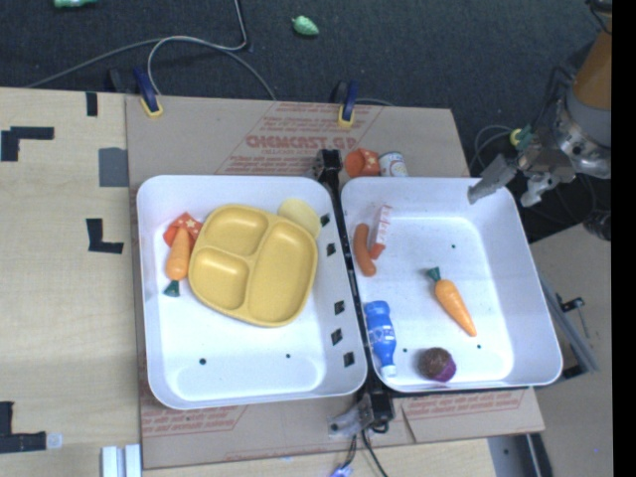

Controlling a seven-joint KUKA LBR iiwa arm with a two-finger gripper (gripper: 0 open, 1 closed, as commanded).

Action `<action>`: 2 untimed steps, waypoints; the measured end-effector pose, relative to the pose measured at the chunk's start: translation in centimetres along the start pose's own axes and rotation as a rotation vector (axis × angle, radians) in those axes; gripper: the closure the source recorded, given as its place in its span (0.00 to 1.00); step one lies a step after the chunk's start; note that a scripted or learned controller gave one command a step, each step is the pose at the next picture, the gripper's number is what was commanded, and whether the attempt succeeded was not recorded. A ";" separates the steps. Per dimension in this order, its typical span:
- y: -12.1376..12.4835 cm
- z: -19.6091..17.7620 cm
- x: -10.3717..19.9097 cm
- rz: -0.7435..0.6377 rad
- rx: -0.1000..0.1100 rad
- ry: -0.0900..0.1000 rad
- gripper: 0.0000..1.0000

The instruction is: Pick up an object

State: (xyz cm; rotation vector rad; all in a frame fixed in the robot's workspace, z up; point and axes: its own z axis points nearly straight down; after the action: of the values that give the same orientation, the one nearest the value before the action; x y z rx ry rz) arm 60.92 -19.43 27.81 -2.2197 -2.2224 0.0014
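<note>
My gripper (511,184) hangs at the far right corner of the right bin (497,229), its grey fingers spread apart with nothing between them. Inside that bin lie an orange carrot (454,304), a dark purple round fruit (436,364), a blue bottle (379,335), a reddish sausage (364,248) and a small white and red packet (381,224). The left bin (238,371) holds a yellow divided plate (252,264), a second carrot (178,257) and a red piece (183,229) at its left side.
An orange ball (360,162) and a small can (393,164) sit on the cardboard just behind the bins. Clamps (347,102) hold the cardboard's far edge. Cables trail across the dark floor beyond, with two green items (306,26) there.
</note>
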 end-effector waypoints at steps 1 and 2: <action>-2.5 18.8 3.4 0.000 0.000 0.001 0.00; -5.7 19.1 3.6 -0.001 -0.009 -0.003 0.00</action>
State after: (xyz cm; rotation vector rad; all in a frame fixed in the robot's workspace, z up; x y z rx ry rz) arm 55.22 -15.86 8.72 -2.2247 -2.2288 -0.0049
